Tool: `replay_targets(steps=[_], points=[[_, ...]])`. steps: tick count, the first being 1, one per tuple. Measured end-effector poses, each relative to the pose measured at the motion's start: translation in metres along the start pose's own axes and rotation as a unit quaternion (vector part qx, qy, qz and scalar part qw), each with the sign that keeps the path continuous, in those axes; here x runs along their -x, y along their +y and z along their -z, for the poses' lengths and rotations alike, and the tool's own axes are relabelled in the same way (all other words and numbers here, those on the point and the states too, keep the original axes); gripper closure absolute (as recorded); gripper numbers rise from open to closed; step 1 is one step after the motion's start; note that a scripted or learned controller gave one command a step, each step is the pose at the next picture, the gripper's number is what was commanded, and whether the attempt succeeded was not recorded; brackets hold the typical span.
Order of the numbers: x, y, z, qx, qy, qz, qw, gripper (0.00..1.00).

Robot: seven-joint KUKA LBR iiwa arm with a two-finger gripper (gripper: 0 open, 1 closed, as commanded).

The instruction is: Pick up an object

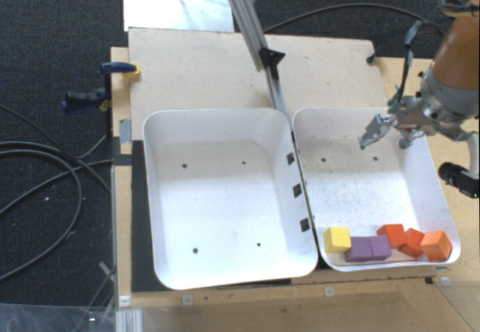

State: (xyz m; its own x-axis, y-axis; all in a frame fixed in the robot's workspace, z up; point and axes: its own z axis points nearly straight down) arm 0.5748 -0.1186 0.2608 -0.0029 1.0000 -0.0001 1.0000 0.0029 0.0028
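In the right bin (pixel 420 173), the yellow block (pixel 337 238), purple block (pixel 367 248) and orange blocks (pixel 414 241) crowd the near wall, leaving the floor behind them open.

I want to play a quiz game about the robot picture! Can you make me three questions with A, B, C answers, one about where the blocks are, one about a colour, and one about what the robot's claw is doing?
1. Where are the blocks?
A. In the left bin
B. Along the near edge of the right bin
C. On the wooden bench outside the bins

2. What colour is the block at the left end of the row?
A. Yellow
B. Green
C. Blue

3. What is the gripper doing?
A. Carrying the purple block
B. Pressing down on the orange blocks
C. Hanging over the far part of the right bin with no block between its fingers

Answers:
1. B: the whole row lies by the right bin's near wall.
2. A: the yellow block comes first, then the purple block and the orange blocks.
3. C: the gripper is far from the row and nothing is in it.
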Motion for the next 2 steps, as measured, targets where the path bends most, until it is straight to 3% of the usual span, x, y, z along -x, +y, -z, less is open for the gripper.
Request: replay_targets(steps=[1, 2], points=[[0.0, 0.0, 0.0, 0.0, 0.0, 0.0, 1.0, 0.0], [0.04, -0.044, -0.07, -0.005, 0.0, -0.004, 1.0, 0.0]])
